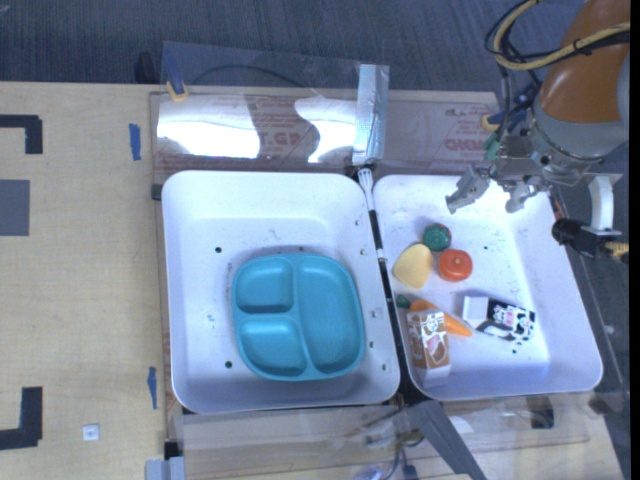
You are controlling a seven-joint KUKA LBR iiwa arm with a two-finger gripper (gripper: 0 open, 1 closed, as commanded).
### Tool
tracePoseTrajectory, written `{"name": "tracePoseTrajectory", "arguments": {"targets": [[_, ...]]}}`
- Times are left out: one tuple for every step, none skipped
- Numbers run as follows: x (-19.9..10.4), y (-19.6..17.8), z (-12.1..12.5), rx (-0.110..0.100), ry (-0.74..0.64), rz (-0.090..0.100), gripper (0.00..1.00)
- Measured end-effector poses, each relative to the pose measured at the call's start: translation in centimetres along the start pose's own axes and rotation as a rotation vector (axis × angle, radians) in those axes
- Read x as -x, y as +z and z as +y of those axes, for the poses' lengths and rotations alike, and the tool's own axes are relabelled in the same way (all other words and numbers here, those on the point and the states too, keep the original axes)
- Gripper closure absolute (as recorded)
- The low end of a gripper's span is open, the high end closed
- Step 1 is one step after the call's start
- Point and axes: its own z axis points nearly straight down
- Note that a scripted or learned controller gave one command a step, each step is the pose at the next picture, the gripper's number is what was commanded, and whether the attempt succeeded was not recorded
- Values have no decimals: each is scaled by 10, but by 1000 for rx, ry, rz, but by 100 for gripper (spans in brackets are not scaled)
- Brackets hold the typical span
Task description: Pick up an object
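Note:
My gripper (pixel 492 194) hangs over the back of the right bin (pixel 560 368), its two grey fingers spread apart and open with nothing between them. Below it in that bin lie a green ball-shaped vegetable (pixel 436 236), a yellow lemon-like fruit (pixel 412 265), a red tomato (pixel 456 263), an orange carrot (pixel 440 317), a brown snack box (pixel 429 340) and a black-and-white milk carton (pixel 498 316). The green vegetable is the nearest to the fingers, a little forward and left of them.
The left bin (pixel 200 228) holds a teal divided plate (pixel 297 314). A clear plastic sheet with a taped strip (pixel 370 113) stands behind both bins. Yellow and black cables (pixel 530 28) loop above the arm's orange band (pixel 590 78).

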Motion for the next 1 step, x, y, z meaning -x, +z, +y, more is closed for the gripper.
{"name": "tracePoseTrajectory", "arguments": {"targets": [[-4,134,-3,-10,166,0,0]]}}
